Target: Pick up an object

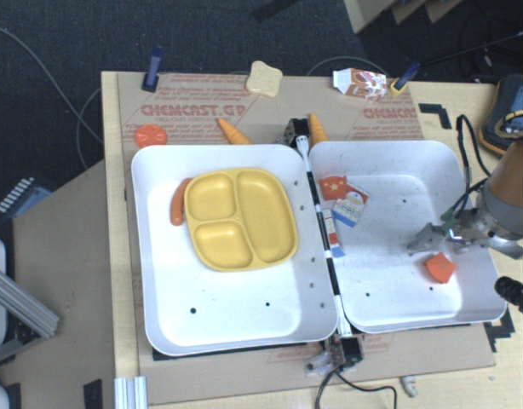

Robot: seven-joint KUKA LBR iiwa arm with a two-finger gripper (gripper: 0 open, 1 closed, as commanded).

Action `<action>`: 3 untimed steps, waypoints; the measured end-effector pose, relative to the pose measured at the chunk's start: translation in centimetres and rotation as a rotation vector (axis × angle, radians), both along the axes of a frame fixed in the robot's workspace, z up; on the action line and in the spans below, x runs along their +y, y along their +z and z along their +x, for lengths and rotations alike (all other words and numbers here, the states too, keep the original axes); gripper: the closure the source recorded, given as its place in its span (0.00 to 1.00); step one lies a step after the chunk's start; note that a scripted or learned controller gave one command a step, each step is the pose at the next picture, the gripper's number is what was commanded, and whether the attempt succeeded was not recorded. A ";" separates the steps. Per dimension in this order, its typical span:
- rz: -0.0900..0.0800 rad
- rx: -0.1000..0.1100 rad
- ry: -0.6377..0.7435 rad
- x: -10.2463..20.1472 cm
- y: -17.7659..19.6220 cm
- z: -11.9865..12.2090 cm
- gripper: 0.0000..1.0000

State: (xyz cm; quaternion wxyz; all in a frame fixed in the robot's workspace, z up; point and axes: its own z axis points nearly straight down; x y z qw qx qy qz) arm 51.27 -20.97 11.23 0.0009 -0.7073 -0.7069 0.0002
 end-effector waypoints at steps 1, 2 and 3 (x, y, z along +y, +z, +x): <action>0.000 0.000 0.000 0.0 -2.8 -2.7 0.00; -0.001 -0.003 -0.001 -0.1 -1.8 -2.6 1.00; -0.001 -0.004 0.002 6.4 3.3 4.7 1.00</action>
